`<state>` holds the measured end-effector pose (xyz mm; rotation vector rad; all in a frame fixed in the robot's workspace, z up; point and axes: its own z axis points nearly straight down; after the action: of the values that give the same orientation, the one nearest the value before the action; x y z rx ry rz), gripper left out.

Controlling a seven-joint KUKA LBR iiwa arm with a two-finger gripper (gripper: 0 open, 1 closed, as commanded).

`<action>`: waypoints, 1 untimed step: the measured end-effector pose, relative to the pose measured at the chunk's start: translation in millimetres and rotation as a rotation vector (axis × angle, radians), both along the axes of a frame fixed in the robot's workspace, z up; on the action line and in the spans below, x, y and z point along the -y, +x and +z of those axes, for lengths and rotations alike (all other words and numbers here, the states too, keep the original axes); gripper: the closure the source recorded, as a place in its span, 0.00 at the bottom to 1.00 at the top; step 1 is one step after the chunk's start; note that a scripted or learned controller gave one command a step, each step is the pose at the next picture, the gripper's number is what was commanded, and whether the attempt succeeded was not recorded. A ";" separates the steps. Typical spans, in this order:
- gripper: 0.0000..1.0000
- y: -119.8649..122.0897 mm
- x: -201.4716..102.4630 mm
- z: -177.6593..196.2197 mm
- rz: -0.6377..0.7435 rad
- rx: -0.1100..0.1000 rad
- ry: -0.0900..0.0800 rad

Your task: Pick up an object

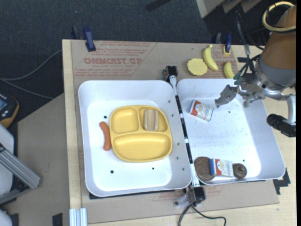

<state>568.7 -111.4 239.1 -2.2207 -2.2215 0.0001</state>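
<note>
In the right bin (263,140), a small white carton with red and blue print (201,110) lies near the upper left corner. Along that bin's front edge sit a round brown cookie (202,167), a second printed carton (223,167) and a small brown piece (240,171). My gripper (236,98) hovers over the upper part of the right bin, to the right of the first carton and apart from it. Its fingers (225,97) are spread open with nothing between them.
The left bin (94,107) holds a yellow divided plate (140,145) with a tan bun (150,119) in one compartment, and an orange sausage (106,135) beside it. Behind the bins lie two toy bananas (210,58) and a yellow disc (197,66).
</note>
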 end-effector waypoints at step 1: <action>0.00 32.6 -6.1 -162.7 0.002 -0.006 0.001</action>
<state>601.2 -105.3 76.3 -2.2151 -2.2203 0.0049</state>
